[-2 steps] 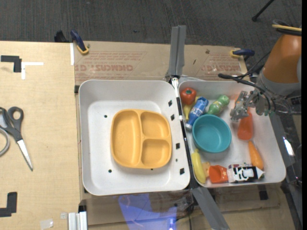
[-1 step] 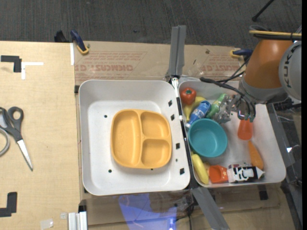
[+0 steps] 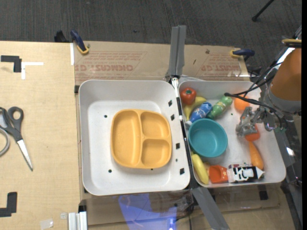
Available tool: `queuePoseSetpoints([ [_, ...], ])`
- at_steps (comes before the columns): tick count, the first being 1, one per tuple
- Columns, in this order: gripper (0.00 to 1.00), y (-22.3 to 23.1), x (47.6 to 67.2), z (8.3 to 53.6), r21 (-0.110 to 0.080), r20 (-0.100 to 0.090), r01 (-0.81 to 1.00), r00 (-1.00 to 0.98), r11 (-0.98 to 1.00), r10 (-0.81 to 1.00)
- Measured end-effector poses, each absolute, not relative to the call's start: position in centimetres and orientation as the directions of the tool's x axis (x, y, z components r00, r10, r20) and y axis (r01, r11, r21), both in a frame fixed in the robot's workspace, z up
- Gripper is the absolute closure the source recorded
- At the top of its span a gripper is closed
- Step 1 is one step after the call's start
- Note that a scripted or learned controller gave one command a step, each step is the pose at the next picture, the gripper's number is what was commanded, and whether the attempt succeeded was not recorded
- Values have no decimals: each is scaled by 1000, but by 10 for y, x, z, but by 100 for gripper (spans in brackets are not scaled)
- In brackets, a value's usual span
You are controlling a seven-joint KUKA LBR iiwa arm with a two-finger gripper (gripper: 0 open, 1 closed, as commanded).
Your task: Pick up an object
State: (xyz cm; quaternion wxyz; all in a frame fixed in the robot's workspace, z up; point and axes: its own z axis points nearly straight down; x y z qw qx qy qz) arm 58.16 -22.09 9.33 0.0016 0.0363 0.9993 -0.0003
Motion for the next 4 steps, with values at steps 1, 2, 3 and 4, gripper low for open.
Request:
queuePoseSetpoints([
  [1, 100, -192, 548, 93, 1, -2, 130, -991, 991, 130],
  [2, 100, -162, 566, 93, 0, -4, 327, -945, 945, 327],
  [3, 0, -167, 565, 93, -5, -8, 332, -943, 943, 332],
  [4, 0, -207, 502, 96, 7, -18, 395, -919, 919, 395],
])
